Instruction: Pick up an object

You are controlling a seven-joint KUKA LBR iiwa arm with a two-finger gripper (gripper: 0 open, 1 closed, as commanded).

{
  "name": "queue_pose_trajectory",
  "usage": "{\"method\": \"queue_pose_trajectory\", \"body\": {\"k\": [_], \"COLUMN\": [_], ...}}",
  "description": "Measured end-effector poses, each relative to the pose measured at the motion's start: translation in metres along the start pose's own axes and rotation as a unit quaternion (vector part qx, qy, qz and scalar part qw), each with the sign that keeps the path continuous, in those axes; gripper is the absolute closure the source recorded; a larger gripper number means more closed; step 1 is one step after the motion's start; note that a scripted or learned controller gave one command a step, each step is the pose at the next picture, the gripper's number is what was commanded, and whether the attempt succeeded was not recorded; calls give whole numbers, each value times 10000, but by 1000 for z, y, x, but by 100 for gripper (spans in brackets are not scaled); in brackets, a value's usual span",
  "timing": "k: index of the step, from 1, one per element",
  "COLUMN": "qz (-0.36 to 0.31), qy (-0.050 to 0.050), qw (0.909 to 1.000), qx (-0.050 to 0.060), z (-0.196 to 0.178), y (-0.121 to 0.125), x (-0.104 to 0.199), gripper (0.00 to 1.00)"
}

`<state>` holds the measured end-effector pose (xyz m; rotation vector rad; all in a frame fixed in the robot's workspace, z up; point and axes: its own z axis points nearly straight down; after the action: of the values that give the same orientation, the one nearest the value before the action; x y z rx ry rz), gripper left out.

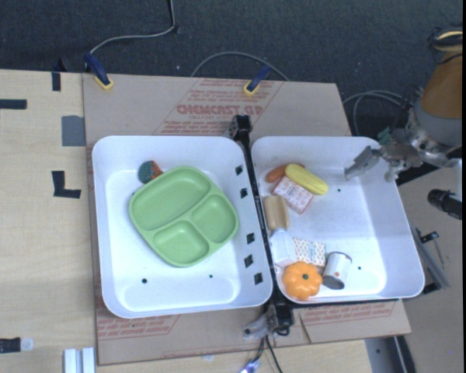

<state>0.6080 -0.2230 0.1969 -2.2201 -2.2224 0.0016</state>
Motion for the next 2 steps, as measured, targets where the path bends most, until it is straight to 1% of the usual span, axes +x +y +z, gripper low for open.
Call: {"method": "queue_pose_trajectory", "body": {"k": [1, 2], "qz": [-10, -2], "qy": [8, -8], "qw": [10000, 10000], "qx": [14, -16], "z": [90, 110], "y": [54, 29], "x": [65, 88], "gripper": [0, 0]}}
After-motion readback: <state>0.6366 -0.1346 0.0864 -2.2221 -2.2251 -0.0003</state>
